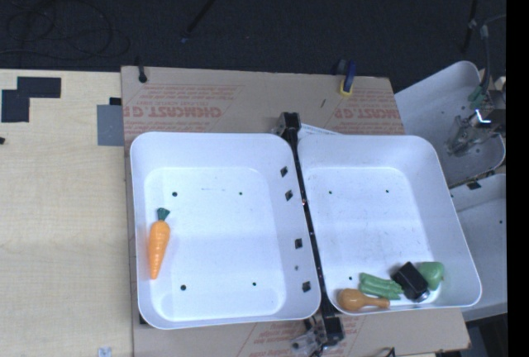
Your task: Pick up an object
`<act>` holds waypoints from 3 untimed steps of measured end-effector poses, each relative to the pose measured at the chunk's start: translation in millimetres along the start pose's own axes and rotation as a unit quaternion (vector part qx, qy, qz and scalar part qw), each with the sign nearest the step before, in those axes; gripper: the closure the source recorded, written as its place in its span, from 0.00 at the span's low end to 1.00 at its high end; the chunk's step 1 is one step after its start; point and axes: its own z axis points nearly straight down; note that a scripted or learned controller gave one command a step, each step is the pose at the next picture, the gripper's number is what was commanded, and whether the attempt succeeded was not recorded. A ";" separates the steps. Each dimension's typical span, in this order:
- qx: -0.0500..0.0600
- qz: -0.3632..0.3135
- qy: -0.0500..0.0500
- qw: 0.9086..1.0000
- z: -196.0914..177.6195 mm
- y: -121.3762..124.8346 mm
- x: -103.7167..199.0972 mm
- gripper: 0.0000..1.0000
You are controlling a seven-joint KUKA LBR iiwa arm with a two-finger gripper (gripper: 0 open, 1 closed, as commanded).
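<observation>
An orange toy carrot (157,241) with a green top lies against the left wall of the left bin (207,150). In the front right corner of the right bin (372,150), several small things huddle together. They are an orange pear-shaped piece (361,300), a green pod (380,287), a black block (411,281) and a light green piece (431,272). The black block rests partly on top of the green pieces.
Both bins sit on a brown cardboard sheet (248,99) over a pale wooden bench (58,207). A blue clamp (348,76) stands at the cardboard's back edge. A white panel with metal hardware (473,120) rises just right of the right bin.
</observation>
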 end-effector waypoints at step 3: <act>0.001 -0.004 0.001 1.000 70.4 64.0 131.4 1.00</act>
